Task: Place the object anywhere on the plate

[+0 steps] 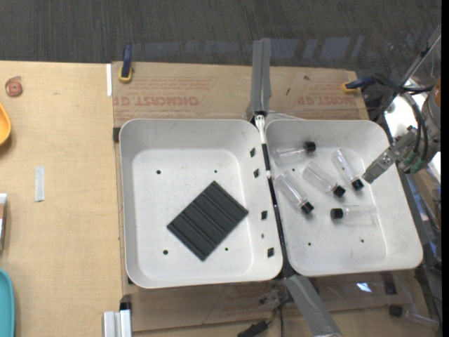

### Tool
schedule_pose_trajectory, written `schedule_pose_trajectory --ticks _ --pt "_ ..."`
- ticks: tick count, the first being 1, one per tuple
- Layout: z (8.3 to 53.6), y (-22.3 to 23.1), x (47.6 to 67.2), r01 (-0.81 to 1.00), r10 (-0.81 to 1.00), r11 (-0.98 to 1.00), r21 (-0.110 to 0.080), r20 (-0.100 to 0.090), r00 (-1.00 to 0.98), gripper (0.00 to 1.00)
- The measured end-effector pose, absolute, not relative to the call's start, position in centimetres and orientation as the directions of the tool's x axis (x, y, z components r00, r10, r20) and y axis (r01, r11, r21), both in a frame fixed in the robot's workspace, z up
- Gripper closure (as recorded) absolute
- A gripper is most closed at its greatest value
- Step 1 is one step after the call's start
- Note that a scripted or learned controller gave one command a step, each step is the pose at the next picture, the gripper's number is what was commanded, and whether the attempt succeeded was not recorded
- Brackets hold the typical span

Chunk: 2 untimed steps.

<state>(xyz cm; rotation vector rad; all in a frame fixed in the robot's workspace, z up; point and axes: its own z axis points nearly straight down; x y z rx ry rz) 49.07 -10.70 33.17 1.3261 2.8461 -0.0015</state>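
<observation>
A dark grey ribbed plate (208, 220) lies flat and turned diagonally in the middle of the left bin (140, 188). Several clear vials with black caps lie scattered in the right bin (393, 251): one (293, 149) near the back, one (295, 192) by the left wall, one (321, 177) in the middle, one (344, 164) further right and one (356, 216) toward the front. My gripper (366, 176) reaches in low from the right, slanting down over the right bin. Its tip is right beside the black cap (357, 184) of the right-hand vial.
A raised divider (265, 167) separates the two bins. The arm's wrist and cables (414, 149) hang over the right bin's right rim. Cardboard (189, 93) with clamps lies behind the bins, and a wooden table (56, 188) stretches to the left.
</observation>
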Motion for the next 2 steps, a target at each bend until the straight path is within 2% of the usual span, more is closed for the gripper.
schedule_pose_trajectory --ticks 1,2 --pt "31.3 -9.9 54.0 0.192 0.192 0.981 0.001 -0.003 -0.981 1.00" --pt "28.9 -11.1 60.7 -0.094 -0.094 0.996 0.000 -0.004 -0.996 1.00"
